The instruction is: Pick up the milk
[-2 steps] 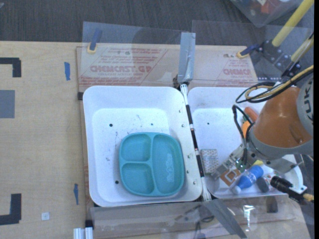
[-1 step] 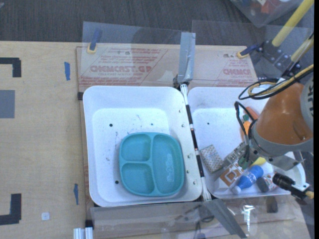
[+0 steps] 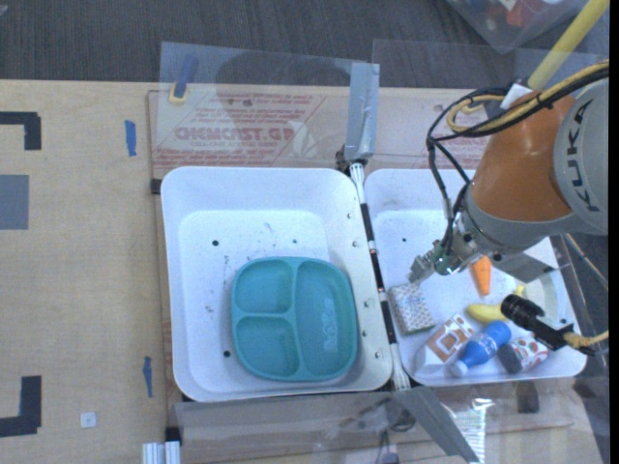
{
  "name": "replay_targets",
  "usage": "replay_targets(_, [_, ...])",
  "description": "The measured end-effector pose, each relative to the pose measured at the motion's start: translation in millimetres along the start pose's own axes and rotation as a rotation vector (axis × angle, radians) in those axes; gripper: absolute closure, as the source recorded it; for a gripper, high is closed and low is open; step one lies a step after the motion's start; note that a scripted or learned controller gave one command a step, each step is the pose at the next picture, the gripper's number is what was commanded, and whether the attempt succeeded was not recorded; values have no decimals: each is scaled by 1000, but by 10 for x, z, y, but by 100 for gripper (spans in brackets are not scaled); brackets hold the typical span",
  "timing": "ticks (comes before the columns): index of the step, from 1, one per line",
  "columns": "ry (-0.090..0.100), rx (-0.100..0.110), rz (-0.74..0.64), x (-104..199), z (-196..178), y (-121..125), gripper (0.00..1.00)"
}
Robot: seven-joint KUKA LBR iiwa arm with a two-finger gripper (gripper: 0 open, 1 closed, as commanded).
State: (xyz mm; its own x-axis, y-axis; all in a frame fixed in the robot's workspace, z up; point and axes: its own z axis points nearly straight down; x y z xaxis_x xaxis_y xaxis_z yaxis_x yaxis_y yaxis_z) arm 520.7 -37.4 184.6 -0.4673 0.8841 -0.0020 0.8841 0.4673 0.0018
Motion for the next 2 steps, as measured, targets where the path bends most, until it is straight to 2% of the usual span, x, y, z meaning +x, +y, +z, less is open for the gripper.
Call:
replay_targets(1, [0,0,0,2,1,0,0])
replay_targets(2, [4,2,-264,-224,0,-586,0])
